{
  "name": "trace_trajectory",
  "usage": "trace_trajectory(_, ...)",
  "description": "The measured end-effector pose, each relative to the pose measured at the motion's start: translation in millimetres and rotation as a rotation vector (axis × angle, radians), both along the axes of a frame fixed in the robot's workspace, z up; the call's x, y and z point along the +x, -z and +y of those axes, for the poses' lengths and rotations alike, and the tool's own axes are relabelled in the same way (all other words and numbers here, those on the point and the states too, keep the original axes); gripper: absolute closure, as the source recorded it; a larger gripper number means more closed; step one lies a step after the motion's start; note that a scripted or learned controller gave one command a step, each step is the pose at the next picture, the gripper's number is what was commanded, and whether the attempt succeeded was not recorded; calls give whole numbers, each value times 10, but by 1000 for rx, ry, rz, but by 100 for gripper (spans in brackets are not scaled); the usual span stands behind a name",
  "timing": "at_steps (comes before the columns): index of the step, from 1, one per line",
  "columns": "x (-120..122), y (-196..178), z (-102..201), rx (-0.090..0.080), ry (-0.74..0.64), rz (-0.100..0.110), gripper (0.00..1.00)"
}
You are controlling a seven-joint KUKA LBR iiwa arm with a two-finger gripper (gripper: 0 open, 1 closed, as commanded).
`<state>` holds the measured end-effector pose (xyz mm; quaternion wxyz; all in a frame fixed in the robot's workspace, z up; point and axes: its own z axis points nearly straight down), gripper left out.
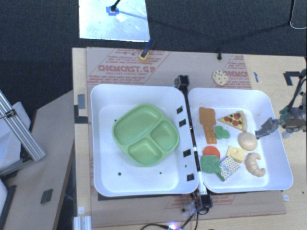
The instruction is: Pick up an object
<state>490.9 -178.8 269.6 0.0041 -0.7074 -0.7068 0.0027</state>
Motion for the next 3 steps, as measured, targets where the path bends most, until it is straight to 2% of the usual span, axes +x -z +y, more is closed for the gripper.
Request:
trace_trajectory(1,21,-59,8,-3,-4,-11,0)
trace_trajectory(2,-10,387,76,-1,-3,-9,0)
trace_trajectory(3,-28,886,-23,-2,-2,-9,0)
